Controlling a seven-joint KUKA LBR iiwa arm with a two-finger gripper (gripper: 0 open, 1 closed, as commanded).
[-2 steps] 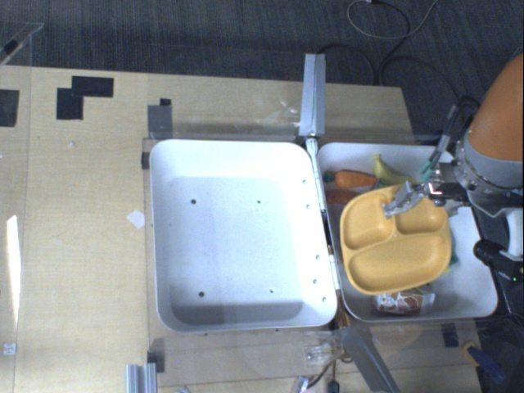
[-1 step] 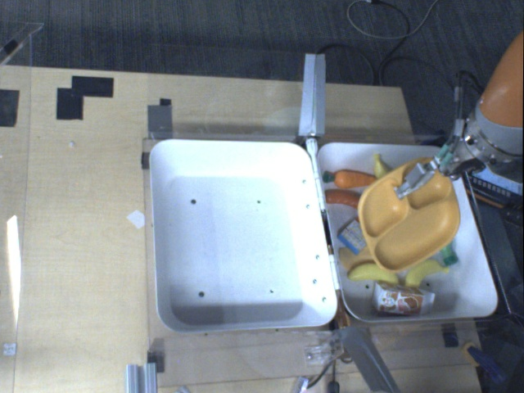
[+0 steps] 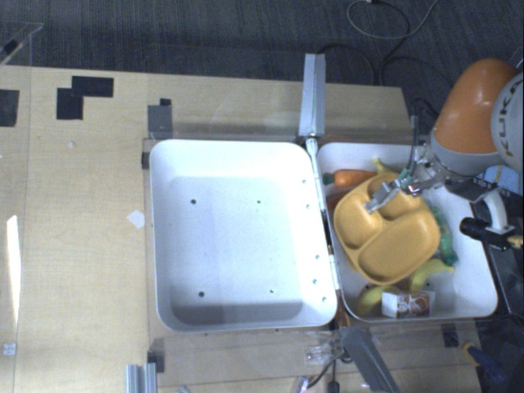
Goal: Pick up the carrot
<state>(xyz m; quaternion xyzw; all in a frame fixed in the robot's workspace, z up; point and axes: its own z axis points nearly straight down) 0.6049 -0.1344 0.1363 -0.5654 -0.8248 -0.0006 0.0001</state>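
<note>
I see the carrot (image 3: 354, 178) at the right bin's (image 3: 483, 301) far edge; my claw (image 3: 385, 199) stands open over the yellow dish (image 3: 393, 240).

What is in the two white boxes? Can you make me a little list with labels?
left bin: nothing seen inside
right bin: crowded with toys
carrot: orange, at the far left corner of the right bin, partly under the yellow dish
yellow dish: two-part, tilted on top of the pile
gripper: over the far edge of the yellow dish
carrot picked up: not yet
</note>
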